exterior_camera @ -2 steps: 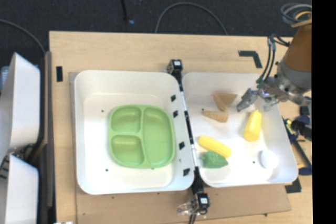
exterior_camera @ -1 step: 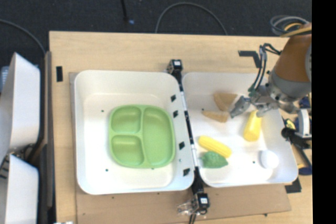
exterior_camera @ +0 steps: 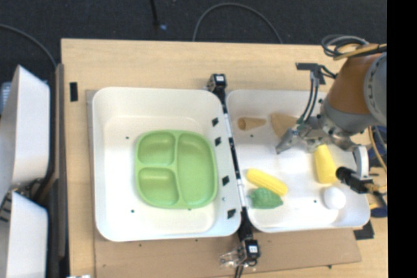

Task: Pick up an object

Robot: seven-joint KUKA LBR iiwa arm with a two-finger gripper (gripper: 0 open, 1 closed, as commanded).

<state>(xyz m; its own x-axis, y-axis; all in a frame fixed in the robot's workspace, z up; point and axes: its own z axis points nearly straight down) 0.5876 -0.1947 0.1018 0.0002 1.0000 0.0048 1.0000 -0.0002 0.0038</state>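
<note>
The arm reaches in from the right over the right bin, its orange band sitting above the grey wrist, and the gripper hangs low over the upper middle of that bin. Whether its jaws are spread or pressed together cannot be told from this slanted look down — the grey metal parts there blur into one another, and nothing can be seen pinched in them. Several things lie in the right bin: a yellow corn cob lies at a slant near the bin's left wall, just touching a green leafy piece below it; a yellow banana-like piece lies just to the right of the gripper, nearly upright in the view; a white ball rests near the lower right corner; and two tan pieces — a small cone-shaped one and a wedge — sit near the bin's upper edge, the wedge just beside the gripper. The left bin holds a green divided plate with three compartments, lying flat near its middle.
</note>
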